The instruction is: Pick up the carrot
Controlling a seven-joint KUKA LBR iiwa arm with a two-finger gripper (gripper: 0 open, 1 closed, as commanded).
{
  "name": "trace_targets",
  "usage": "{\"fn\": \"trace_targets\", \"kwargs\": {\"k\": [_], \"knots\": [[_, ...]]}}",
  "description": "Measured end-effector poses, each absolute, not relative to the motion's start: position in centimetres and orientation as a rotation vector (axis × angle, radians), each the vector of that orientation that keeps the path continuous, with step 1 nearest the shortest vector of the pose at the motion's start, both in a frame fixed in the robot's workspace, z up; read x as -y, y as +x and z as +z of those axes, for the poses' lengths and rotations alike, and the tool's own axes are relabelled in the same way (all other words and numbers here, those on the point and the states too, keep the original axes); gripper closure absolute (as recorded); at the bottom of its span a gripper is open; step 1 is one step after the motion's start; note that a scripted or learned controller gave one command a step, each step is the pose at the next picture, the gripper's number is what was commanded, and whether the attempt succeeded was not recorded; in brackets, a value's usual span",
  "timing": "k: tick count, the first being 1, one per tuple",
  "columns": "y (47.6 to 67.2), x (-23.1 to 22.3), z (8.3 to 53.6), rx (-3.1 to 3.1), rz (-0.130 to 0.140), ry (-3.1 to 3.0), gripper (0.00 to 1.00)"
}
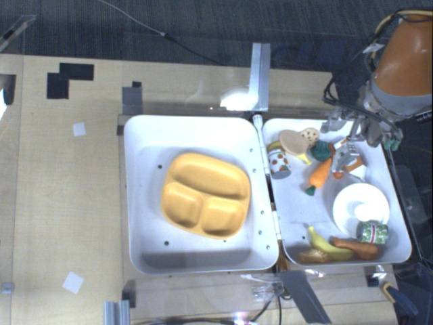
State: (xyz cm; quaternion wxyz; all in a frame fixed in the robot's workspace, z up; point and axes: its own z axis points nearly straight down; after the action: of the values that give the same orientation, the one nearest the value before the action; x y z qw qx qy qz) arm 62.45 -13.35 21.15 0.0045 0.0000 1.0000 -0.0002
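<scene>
The carrot (319,174), orange with a green stalk end, lies slanted on the floor of the right bin (292,208), in its upper middle. My gripper (345,161) hangs just to the carrot's right, over the bin's upper right part. It is open, with nothing between its fingers. The carrot's upper end lies close to the left fingertip; I cannot tell whether they touch. The orange-banded wrist (402,53) rises above the bin's far right corner.
In the right bin are a tan cookie-shaped toy (299,141), a small can (279,163), a white plate (358,205), a green can (373,233), a banana (326,241) and a brown sausage (357,248). A yellow divided tray (203,195) sits in the left bin (142,181).
</scene>
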Motion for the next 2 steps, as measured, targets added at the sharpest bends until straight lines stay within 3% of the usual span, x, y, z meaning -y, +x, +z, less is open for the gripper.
{"fn": "trace_targets", "kwargs": {"k": [1,2], "knots": [[62.1,14.2,10.6,-3.114,-0.005,0.164,0.0],[60.2,11.4,8.9,-3.108,0.001,0.363,0.0]]}}
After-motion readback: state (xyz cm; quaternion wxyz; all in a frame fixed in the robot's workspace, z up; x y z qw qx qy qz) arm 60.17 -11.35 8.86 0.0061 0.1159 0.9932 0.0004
